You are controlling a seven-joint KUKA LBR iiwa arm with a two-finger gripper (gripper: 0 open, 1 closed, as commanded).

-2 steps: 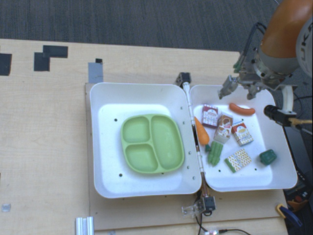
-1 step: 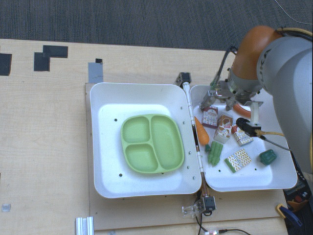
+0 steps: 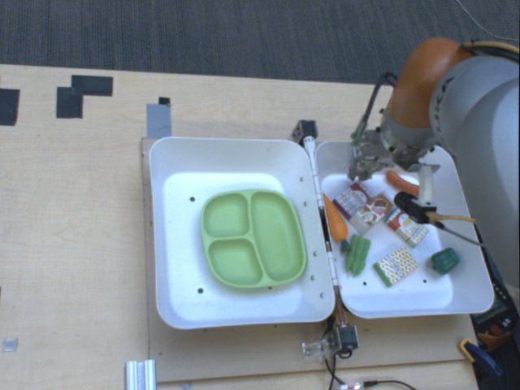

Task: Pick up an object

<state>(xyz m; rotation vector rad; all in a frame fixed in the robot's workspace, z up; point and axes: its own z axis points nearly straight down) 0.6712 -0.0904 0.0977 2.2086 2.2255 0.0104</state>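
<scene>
camera view: the pick is not yet made; nothing is showing between the fingers, and every item is lying on the floor of the right bin (image 3: 467, 295). candidates: orange carrot (image 3: 335, 218) by its left wall, green pickle (image 3: 356, 255) just beside the carrot, printed packet (image 3: 366, 204) mid-bin, green patterned box (image 3: 396, 265) toward the near edge, dark green block (image 3: 444, 260) near the right wall. the left bin (image 3: 175, 242) is carrying a green divided plate (image 3: 253, 239). the arm is reaching down over the right bin's far edge, orange band uppermost; the gripper (image 3: 367, 167) is hanging just above the packet. whether its pincer is apart or together cannot be told.
</scene>
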